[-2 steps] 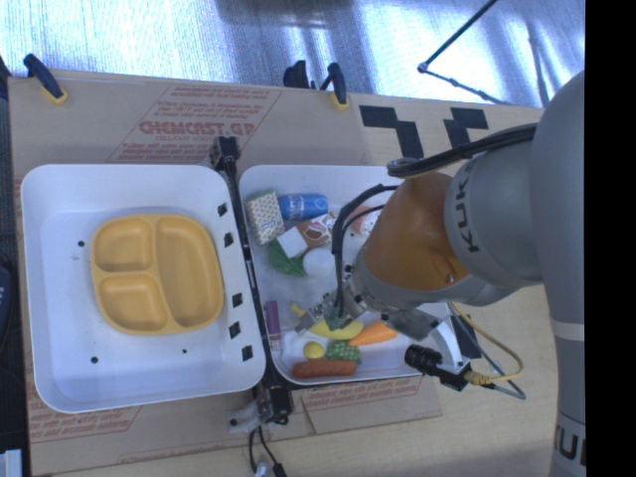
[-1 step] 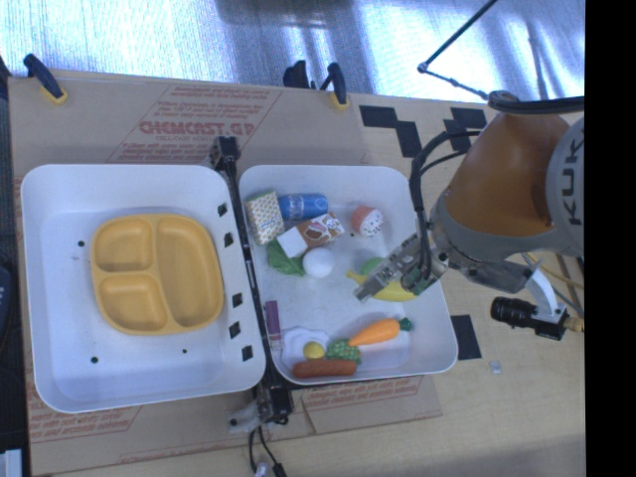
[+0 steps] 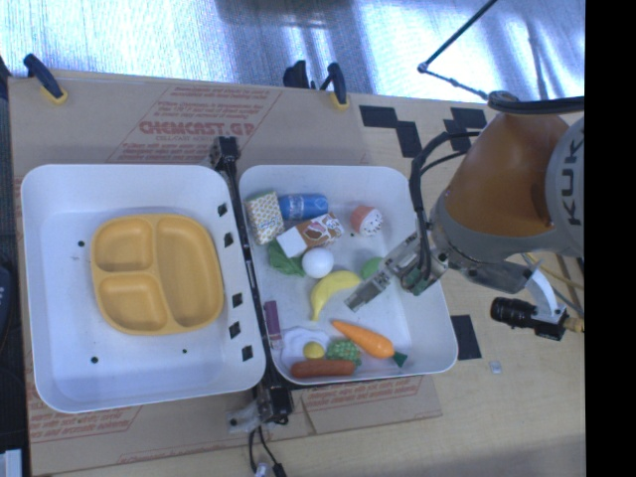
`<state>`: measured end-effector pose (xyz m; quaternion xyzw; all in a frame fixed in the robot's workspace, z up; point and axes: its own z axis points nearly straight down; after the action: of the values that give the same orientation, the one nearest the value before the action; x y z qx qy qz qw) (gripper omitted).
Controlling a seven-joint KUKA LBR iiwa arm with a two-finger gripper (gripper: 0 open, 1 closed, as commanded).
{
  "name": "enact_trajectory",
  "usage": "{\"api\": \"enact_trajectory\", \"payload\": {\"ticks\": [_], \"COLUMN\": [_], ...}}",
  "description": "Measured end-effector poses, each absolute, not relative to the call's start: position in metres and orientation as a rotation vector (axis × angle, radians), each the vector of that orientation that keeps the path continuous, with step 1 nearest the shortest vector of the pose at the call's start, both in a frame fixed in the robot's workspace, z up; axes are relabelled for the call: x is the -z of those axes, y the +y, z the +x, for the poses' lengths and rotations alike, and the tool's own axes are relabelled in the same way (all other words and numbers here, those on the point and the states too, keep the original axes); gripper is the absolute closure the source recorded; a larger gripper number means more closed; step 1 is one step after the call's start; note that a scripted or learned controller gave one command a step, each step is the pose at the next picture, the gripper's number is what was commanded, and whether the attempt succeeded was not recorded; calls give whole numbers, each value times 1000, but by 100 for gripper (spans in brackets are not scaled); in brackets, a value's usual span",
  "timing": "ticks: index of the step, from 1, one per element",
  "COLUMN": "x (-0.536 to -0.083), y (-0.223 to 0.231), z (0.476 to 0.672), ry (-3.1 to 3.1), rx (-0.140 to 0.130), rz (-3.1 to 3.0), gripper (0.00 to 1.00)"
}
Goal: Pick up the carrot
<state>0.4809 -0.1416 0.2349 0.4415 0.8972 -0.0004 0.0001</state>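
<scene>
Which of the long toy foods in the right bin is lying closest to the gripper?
The banana: its tip lies just left of the gripper. The carrot sits lower down, and the sausage lies farther still, at the bin's near edge.

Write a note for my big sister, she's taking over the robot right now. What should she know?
Gripper: low over the right bin, just above the carrot; I cannot tell how it is set, and it holds nothing that I can see.
Carrot: lying flat near the right bin's front edge, beside the banana and above the sausage.
Left bin: holds a yellow divided plate.
Done: the arm has reached in over the right bin.
Left: come down on the carrot, grip it, lift it.
</scene>
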Motion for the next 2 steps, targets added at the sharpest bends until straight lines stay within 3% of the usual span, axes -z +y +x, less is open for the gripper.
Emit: {"api": "enact_trajectory", "payload": {"ticks": [1,2], "x": [-104,-96], "y": [-147,-113], "z": [477,481], "ry": [2912,3051], "rx": [0,0], "rz": [1175,691], "gripper": [0,0]}}
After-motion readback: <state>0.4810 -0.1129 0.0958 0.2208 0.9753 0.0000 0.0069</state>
